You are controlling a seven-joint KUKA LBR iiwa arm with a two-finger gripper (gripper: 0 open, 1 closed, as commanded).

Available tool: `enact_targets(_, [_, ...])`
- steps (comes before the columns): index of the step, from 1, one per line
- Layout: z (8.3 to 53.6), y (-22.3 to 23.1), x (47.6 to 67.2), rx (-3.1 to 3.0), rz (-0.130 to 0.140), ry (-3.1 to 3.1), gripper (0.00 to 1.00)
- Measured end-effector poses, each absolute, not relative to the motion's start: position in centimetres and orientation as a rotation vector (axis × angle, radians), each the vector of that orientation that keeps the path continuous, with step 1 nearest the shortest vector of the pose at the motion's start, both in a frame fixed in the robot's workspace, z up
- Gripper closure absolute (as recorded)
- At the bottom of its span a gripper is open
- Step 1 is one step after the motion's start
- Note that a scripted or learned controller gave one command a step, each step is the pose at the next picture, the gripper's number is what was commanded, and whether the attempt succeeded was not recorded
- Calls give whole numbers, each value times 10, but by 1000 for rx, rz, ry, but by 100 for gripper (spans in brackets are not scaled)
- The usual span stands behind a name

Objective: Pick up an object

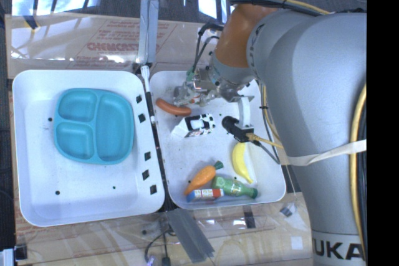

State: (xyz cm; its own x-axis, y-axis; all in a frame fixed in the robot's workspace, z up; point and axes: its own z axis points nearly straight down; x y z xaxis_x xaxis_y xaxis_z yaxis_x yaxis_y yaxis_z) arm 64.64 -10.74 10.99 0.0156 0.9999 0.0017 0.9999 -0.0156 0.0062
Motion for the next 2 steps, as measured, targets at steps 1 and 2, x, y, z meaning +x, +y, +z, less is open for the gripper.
enact_targets(1, [107, -115, 613, 2032, -5, 2403, 100])
enact_targets(2, [224, -81, 643, 2158, -2, 2284, 100])
